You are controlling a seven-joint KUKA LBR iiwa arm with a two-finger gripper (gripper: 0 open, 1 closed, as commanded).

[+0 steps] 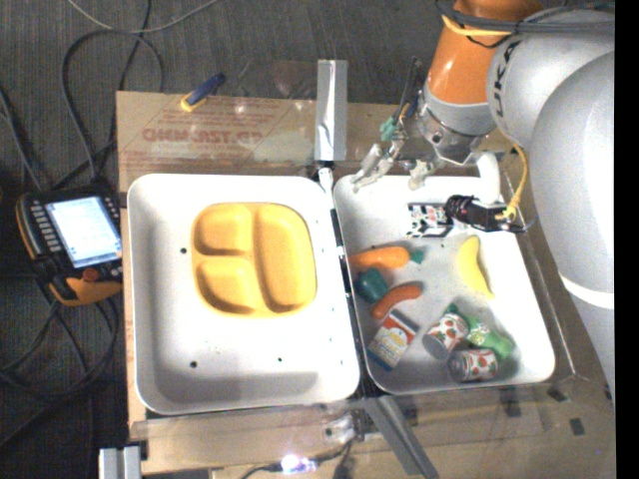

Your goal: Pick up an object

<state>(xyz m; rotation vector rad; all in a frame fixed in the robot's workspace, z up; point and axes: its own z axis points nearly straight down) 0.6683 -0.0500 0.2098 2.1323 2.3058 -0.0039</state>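
1. The gripper is seen over the far-left corner of the right bin, with its fingers apart and nothing between them.
2. No object is held. The candidate objects are all found in the right bin: a carrot, a teal piece touching it, a sausage, a banana, a small carton and three cans clustered at the near side.
3. A yellow tray is seen in the left bin, well apart from the gripper.
4. The pick is judged not yet begun, since the gripper is placed above the bin's rim and apart from every object.
5. A collision with the bin wall could be caused if a descent is made from this corner position.
6. A closure on bare floor could result, as no object lies directly under the fingers.
7. A poor grasp could be expected among the carrot, teal piece and sausage, which are crowded together, so that two might be caught or one pushed aside.
8. Slipping could be caused by the cans' round sides, and a neighbour could be knocked.
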